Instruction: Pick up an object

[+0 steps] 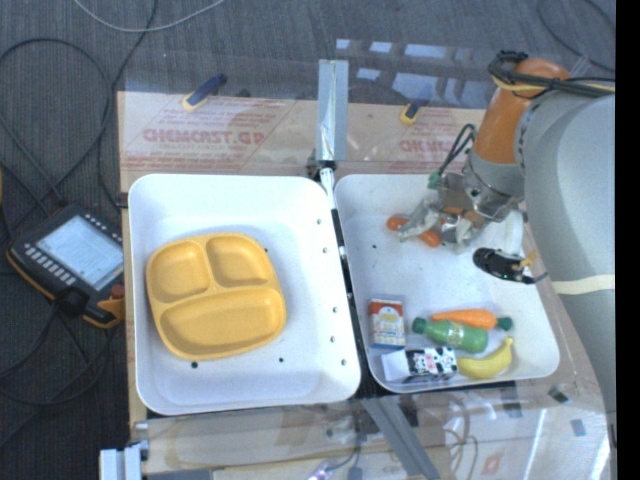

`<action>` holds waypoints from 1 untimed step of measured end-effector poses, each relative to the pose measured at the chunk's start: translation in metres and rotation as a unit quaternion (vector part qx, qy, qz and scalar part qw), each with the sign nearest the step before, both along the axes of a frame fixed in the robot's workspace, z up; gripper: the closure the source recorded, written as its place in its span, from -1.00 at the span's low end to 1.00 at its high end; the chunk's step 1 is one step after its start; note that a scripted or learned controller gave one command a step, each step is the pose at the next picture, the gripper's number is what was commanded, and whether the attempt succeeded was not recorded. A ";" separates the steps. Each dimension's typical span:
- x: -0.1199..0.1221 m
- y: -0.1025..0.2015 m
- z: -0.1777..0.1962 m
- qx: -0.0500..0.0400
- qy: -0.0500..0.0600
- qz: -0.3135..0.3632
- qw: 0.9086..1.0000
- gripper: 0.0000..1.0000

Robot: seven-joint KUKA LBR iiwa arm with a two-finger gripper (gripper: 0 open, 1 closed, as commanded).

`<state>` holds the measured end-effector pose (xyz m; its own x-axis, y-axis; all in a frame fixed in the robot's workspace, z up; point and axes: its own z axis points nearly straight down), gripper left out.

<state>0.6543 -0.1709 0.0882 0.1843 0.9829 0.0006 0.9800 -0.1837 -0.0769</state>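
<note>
The end effector sits low in the right bin, right on top of a small orange-red toy. It looks like light, hard, slick plastic, so pinch it across its narrow middle. Honestly can't tell whether it's gripped. Farther off toward the near rim lie a carrot, a green bottle and a banana.

A yellow divided tray lies in the left bin; a pendant sits beside.
</note>
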 end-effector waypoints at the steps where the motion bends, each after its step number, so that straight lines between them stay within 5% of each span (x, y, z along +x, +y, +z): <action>1: -0.006 -0.007 0.004 -0.003 0.009 -0.003 1.000 1.00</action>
<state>0.6488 -0.1781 0.0922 0.1908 0.9816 -0.0098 0.9771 -0.1909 -0.0941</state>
